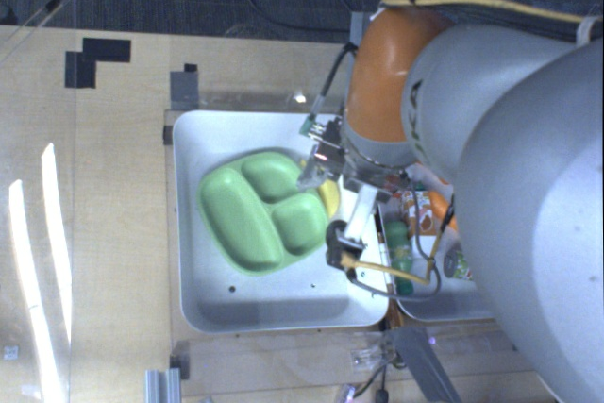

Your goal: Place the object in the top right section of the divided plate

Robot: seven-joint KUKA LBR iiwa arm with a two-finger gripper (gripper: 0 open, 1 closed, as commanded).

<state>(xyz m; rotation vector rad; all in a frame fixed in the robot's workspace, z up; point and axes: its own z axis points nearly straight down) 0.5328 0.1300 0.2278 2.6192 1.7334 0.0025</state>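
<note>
Yellow object point(329, 196) by green divided plate point(260, 212) rim, arm slanting down from right, tool point(316, 167) grip state unclear

the grey arm point(510, 175) is seen reaching in from the right of the camera view, its bulky links spread over the right bin and hiding most of it. the orange band point(387, 75) is carried above the wrist, just to the right of the divided plate's point(260, 212) far corner. below the band the wrist is angled down and toward the left, and the gripper point(316, 167) is held at the plate's right edge, close beside its upper right section. the state of the gripper cannot be made out, since it is hidden by metal brackets and cabling at the wrist.
</note>
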